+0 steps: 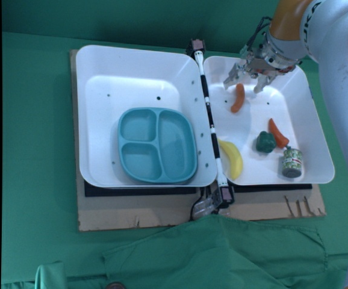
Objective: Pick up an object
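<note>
On my arm point(336, 35), just below the orange band, I read dark letters that look like "KUKA", partly cut off. Lower on it, at the edge, stands a lone "K". The small jar's point(292, 162) label is too blurred to read.

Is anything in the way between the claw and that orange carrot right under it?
Nothing visible. The gripper hangs open just above the carrot, with bare bin floor around it; the other toys lie further down.
</note>
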`<state>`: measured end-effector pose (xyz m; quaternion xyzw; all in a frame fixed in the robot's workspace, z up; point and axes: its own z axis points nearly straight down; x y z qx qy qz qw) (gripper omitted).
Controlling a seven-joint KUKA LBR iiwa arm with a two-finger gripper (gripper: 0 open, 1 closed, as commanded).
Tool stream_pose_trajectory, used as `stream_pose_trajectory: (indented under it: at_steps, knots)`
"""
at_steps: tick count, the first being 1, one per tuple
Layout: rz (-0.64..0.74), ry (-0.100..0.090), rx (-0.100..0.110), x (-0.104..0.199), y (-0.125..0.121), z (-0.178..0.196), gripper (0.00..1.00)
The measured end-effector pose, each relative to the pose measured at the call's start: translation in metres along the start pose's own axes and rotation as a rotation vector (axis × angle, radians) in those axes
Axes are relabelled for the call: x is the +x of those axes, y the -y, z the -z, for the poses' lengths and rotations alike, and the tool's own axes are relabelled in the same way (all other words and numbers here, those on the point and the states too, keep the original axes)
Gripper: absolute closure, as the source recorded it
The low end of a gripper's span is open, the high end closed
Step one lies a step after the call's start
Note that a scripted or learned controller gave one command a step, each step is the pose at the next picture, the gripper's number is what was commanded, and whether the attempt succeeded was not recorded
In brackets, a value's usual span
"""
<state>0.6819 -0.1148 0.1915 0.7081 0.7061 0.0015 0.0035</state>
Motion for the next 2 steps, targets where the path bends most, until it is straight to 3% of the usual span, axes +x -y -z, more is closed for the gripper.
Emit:
stream_pose_trajectory:
  at_steps: [1, 2]
  knots:
    - [-0.003, 0.002, -0.007, -0.001, -0.002, 0.013, 1.00]
    - [0.000, -0.001, 0.001, 0.025, 0.020, 0.121, 1.00]
